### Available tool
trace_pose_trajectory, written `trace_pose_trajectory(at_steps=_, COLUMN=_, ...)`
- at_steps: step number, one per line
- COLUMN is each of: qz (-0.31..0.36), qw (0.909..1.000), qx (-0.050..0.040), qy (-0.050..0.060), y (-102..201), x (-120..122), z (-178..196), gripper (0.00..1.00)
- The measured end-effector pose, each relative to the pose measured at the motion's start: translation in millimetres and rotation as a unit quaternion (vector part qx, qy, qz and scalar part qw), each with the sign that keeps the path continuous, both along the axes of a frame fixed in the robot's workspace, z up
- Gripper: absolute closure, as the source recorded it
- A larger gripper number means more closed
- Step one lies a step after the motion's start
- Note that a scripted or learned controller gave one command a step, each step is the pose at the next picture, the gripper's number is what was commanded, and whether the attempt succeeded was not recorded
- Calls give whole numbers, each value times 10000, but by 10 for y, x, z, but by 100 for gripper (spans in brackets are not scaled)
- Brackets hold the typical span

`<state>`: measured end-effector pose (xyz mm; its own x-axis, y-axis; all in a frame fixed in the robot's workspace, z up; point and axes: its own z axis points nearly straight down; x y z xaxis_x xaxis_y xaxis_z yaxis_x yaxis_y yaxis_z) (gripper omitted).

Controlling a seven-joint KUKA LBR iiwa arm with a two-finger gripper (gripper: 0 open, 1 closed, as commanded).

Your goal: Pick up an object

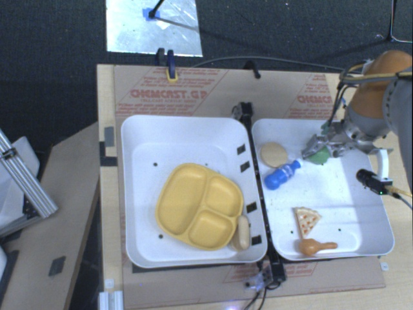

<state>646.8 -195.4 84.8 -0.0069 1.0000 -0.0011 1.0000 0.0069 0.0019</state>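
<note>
Likely the gripper [317,152], fingers seemingly clamped on a green object [319,158] at the right bin's [384,235] twelve o'clock, loses it through shallow purchase.

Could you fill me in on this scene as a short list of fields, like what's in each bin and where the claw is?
left bin: yellow divided tray, tan bread roll at its corner
right bin: round cookie, blue bottle, pizza slice, orange drumstick
claw: low over the right bin's far side, at a green object
grip: cannot tell
</note>
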Motion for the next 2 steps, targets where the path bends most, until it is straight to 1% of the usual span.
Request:
trace_pose_trajectory(at_steps=1, qz=10, qw=10000, qx=-8, qy=-22, y=-2, x=13, z=123, gripper=100)
trace_pose_trajectory(at_steps=2, qz=-3, qw=10000, qx=0, qy=-18, y=73, x=4, z=597, gripper=100)
